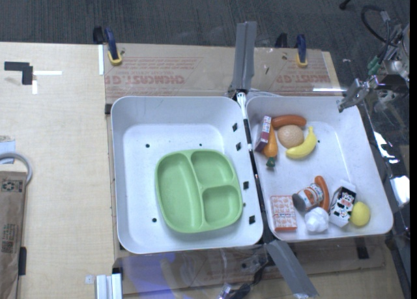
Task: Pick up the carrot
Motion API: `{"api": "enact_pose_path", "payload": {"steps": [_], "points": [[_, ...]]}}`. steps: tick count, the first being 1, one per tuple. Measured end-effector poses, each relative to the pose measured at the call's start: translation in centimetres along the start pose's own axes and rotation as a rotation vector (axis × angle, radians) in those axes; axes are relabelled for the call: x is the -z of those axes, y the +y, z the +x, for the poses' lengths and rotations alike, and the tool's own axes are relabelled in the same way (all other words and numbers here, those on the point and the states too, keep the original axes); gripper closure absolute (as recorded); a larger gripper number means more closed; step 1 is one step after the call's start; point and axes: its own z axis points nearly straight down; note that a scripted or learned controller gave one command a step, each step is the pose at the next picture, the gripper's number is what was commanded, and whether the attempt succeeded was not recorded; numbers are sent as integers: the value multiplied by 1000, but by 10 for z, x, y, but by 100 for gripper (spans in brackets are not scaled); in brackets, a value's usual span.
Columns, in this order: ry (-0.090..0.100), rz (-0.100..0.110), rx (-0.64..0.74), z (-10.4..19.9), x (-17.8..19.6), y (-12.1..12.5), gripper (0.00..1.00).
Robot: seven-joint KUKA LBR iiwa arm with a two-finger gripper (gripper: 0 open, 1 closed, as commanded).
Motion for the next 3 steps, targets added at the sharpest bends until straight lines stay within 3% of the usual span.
{"api": "enact_pose_path", "payload": {"steps": [1,2,3], "points": [[0,-1,193,71,-137,29,0],[1,0,481,86,-196,-14,0],[-1,-5,369,61,-194,-15,0]]}}
